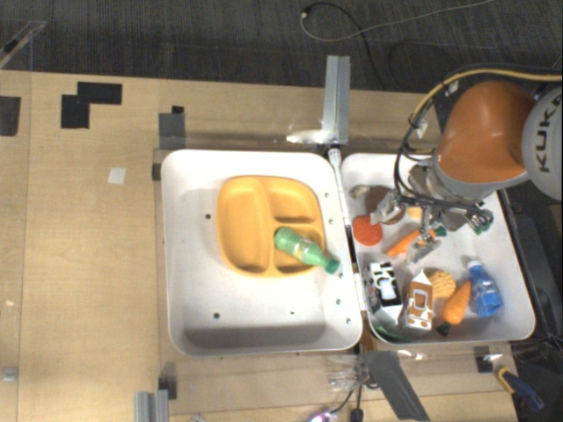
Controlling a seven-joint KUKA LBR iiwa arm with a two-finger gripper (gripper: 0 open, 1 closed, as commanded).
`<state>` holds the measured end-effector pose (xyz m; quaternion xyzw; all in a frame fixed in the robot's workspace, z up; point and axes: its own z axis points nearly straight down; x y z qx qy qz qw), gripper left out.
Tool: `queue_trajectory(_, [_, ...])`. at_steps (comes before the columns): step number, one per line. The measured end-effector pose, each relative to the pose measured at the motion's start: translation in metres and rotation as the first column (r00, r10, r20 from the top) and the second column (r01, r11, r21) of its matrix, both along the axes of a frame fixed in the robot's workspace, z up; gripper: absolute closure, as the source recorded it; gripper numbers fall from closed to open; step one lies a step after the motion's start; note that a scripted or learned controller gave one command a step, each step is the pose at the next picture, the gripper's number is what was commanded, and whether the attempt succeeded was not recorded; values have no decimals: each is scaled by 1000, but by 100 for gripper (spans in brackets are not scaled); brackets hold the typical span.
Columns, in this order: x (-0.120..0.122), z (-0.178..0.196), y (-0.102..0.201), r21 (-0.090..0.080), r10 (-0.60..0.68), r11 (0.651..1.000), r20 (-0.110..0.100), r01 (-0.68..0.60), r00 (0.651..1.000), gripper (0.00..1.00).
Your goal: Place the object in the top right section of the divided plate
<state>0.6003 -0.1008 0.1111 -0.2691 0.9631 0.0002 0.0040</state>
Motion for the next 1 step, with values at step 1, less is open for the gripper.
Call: queue_trajectory(1, [-10,76,21,-2,41,999,4,-41,999,0])
